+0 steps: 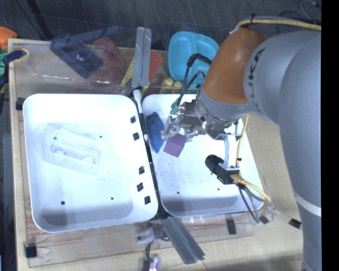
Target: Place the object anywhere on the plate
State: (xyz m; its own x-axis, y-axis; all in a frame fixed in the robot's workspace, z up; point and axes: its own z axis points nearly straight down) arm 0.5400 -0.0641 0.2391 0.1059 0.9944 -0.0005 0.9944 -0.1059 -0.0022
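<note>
Camera view: our gripper (178, 130) over purple block (174, 145); grasp indiscernible. Next, we carry it to clear plate (74, 150).

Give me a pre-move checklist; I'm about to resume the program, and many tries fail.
1. Hand over the right bin: ok.
2. Purple block gripped: cannot tell; it sits just below the hand.
3. Blue object apart from the block: not ok; it lies right beside it, by the bin's left wall.
4. Plate ready in the left bin: cannot tell; a pale clear item lies there.
</note>
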